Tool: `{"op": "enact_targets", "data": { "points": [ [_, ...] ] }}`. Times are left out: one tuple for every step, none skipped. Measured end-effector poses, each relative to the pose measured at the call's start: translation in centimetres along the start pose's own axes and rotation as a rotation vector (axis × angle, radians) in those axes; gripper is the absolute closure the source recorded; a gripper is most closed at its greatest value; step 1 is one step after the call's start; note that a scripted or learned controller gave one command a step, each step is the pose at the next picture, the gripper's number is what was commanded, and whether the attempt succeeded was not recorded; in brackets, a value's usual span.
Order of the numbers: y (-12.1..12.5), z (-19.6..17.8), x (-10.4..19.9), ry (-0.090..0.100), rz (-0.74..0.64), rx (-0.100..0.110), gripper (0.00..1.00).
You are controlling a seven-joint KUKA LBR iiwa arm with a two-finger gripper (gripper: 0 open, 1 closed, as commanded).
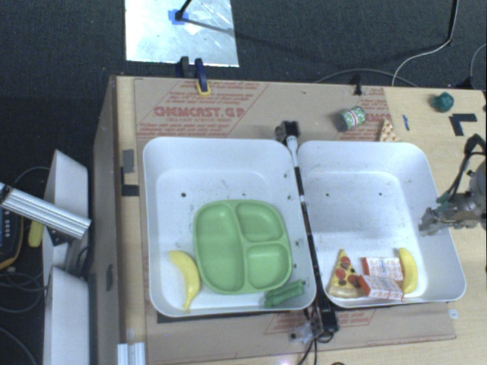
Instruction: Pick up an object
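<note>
Camera view: my gripper [431,223] at right edge of the right bin [365,154] — grip state indiscernible — above banana [409,269], carton [382,275], pizza slice [345,274].

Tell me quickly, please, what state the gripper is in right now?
Gripper: at the right bin's right rim; open or closed cannot be told, nothing visibly held.

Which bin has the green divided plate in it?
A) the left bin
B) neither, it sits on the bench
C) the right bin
A: the green divided plate lies inside the left bin, with a banana beside it, while the right bin holds a pizza slice toy, a small carton and another banana.
</note>
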State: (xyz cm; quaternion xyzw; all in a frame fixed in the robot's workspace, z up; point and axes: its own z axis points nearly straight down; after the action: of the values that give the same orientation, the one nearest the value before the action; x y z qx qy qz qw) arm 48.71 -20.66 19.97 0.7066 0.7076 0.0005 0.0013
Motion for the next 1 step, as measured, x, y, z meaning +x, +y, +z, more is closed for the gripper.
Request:
{"op": "enact_targets", "data": {
  "points": [
    [1.47,-0.65,0.04,0.0,-0.003,0.0,1.0]
  ]
}}
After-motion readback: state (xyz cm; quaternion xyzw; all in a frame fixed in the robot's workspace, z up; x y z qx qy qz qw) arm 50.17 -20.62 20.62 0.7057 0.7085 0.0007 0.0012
